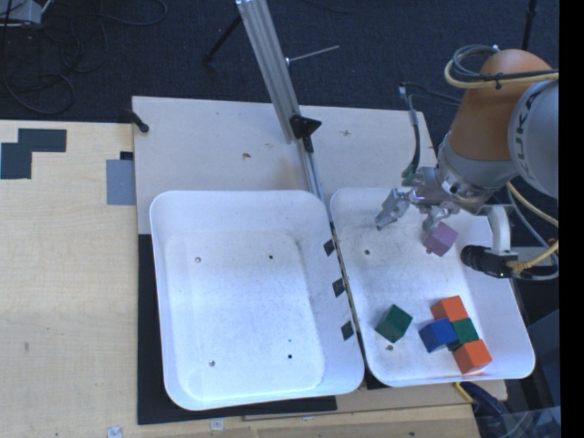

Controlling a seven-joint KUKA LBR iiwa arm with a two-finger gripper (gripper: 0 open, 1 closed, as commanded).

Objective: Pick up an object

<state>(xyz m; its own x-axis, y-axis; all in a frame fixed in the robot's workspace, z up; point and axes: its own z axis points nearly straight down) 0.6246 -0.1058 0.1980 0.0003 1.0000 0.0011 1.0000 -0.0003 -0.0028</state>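
The gripper (415, 203) is over the right bin (365, 245), near its far end. One finger sticks out to the side, so it looks open. A purple block (441, 238) sits just under it, but I cannot tell if the fingers hold it. The grab step looks under way. Next, it needs to lift slowly. A green block (394, 322) and more blocks sit nearer the front.

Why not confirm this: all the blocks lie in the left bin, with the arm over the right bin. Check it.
Wrong on one count: the blocks lie in the right bin, not the left bin, as the camera view shows. The arm is over the right bin, as you said.
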